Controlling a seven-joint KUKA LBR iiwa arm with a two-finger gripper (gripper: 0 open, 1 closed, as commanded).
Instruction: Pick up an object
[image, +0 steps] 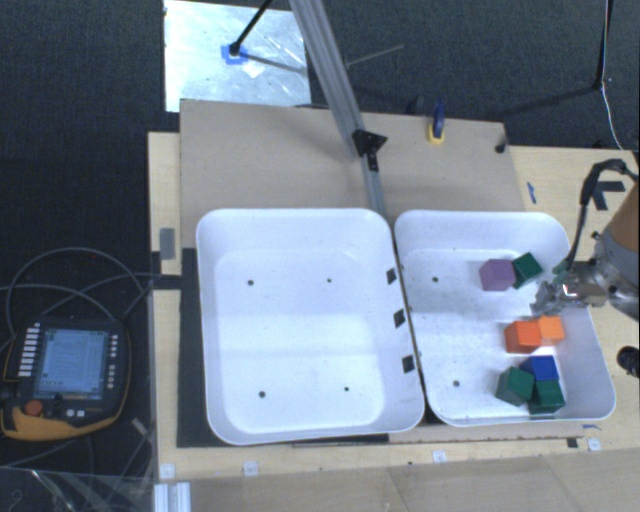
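I judge the pick barely begun: my metal two-finger gripper (556, 292), whose spread I cannot tell, hangs at the frame's right edge above two orange blocks (533, 333) lying unlifted in the right white bin (440, 395).

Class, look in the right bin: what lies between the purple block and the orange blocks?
In the camera view, bare white bin floor separates the purple cube-shaped block from the orange blocks.

The arm (622, 255) reaches in from the right, wrist low and level.
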